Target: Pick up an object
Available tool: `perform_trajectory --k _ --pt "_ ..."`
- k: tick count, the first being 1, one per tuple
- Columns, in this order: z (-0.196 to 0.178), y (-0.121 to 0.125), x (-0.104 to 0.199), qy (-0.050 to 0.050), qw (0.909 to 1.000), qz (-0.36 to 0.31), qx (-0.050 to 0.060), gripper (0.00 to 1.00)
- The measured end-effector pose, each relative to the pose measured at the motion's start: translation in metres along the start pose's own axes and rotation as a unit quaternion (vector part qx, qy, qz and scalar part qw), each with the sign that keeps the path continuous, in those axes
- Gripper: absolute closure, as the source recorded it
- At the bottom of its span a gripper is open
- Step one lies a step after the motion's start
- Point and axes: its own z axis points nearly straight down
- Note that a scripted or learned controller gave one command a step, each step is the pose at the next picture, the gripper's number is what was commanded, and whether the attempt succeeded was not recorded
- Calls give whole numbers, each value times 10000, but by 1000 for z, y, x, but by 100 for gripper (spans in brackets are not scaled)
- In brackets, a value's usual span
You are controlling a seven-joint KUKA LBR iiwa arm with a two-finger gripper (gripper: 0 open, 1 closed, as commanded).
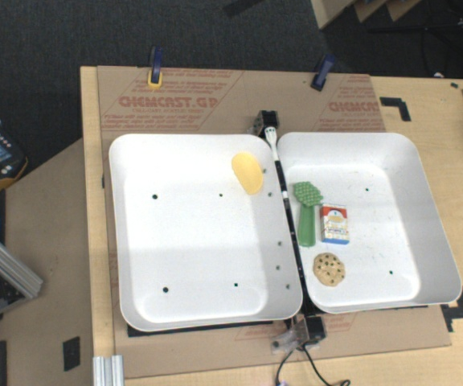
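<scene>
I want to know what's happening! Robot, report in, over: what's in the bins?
Left bin: yellow piece near the top right corner. Right bin: green brush, small carton, cookie, close together by the left wall. Nothing picked up yet.

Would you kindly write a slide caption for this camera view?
Yellow piece in left bin; green brush, small carton and cookie in right bin.
</scene>
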Motion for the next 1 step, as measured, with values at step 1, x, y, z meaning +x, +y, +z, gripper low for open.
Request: perform_trajectory --k 1 --pt "-91 -43 0 8 10000 3 17 0"
